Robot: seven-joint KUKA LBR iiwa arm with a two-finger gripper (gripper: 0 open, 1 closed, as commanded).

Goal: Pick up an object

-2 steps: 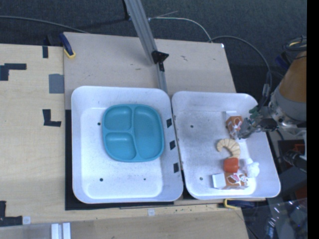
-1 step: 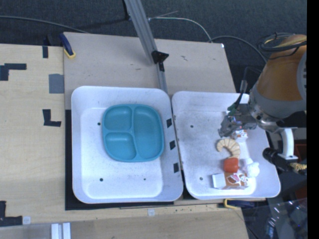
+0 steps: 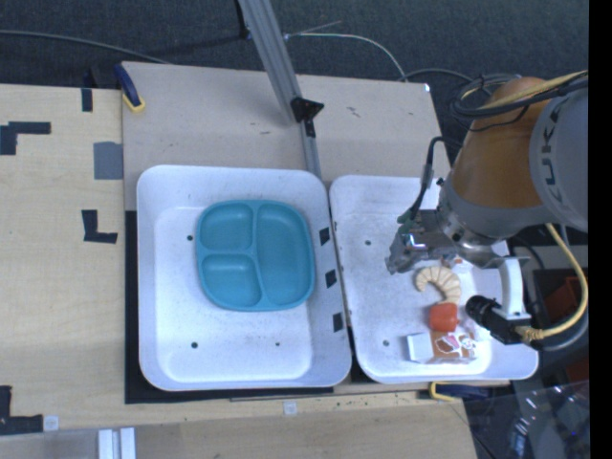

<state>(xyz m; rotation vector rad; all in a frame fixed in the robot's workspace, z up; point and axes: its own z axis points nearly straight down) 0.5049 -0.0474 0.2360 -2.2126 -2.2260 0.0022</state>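
Two bins (image 3: 239,376), one teal plate (image 3: 255,255), one croissant (image 3: 439,278); gripper (image 3: 409,250) state unclear.

a pale wooden desk (image 3: 57,256) carries a lighter board (image 3: 210,127). beyond the board's far edge lies dark blue-grey carpet (image 3: 115,12), crossed by thin cables (image 3: 354,41). black tape marks (image 3: 96,226) sit left of the board, and a slanted metal rail (image 3: 273,46) rises over its far edge.

We see bare floor across the right bin's (image 3: 368,256) left half; a croissant (image 3: 439,278), red block (image 3: 443,316) and small packet (image 3: 417,347) crowd its right corner.
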